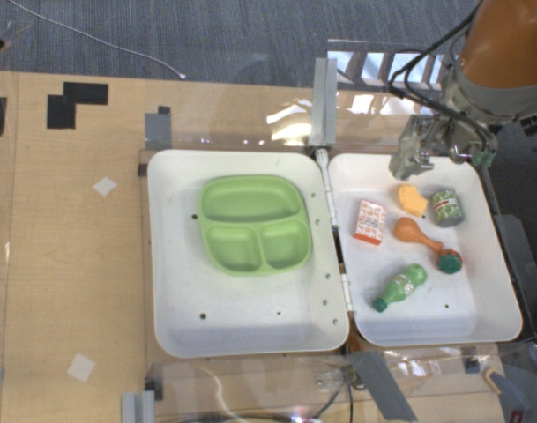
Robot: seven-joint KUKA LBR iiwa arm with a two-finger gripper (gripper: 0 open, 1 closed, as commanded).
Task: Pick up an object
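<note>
Hovering over the far edge of the right bin [488,324], the gripper [412,167] holds nothing that can be seen; whether it is apart or together cannot be told.

Just below it lies a yellow toy corn cob [413,200], with a green tin can [445,207] beside it. Nearer the middle sit a small red-and-white box [369,222], an orange toy drumstick [422,239] and a green toy bottle [400,287]. The left bin [175,315] carries a green divided plate [255,224]. Both bins rest on a wooden desk [65,263].

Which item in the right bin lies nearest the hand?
The yellow item, just below the hand; the can, box and bottle lie farther off.
</note>
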